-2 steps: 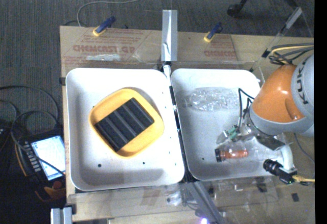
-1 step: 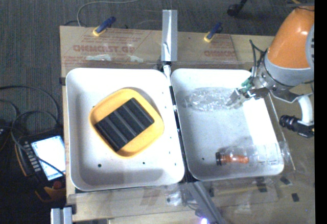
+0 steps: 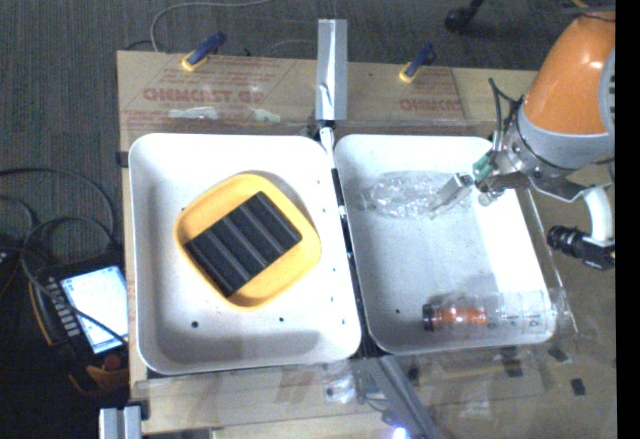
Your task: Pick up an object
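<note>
- The grey arm's gripper (image 3: 468, 182) hangs over the right white bin (image 3: 520, 227), touching the crumpled clear plastic wrap (image 3: 405, 195) at its right end.
- I cannot tell how the jaws stand.
- A clear plastic bottle with an orange part (image 3: 485, 313) lies nearer the bin's front wall.
- To grasp well, I think it should go lower and catch a thick fold.

Arm (image 3: 570, 97) is reaching over right bin (image 3: 515, 227) w/ clear plastic wrapper (image 3: 405, 195) & bottle (image 3: 485, 312); yellow-black tray (image 3: 250, 239) is lying in left bin (image 3: 160, 227).

Grey arm (image 3: 560, 132) entering from right, orange band up — jaws unclear
</note>
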{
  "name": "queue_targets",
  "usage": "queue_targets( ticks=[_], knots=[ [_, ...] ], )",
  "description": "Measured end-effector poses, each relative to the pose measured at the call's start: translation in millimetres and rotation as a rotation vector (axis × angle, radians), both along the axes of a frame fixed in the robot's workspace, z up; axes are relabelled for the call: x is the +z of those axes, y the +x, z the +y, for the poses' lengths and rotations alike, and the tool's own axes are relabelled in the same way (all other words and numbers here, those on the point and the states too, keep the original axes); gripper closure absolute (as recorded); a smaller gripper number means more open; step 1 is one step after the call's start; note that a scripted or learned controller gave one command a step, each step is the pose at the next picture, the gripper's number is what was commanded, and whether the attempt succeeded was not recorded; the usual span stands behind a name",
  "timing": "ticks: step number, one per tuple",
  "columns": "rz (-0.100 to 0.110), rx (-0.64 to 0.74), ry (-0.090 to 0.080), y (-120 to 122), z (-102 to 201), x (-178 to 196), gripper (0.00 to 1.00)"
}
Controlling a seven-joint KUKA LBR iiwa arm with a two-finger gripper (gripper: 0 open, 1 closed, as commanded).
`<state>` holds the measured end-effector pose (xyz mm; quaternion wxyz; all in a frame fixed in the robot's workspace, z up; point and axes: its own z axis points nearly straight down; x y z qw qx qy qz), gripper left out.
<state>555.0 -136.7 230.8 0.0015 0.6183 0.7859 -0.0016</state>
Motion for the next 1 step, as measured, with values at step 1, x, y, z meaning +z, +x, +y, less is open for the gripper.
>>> queue_targets(
  ticks=[1],
  knots=[
    [0.002, -0.106, 0.002, 68.9, 48.4, -47.6, 0.0]
  ],
)
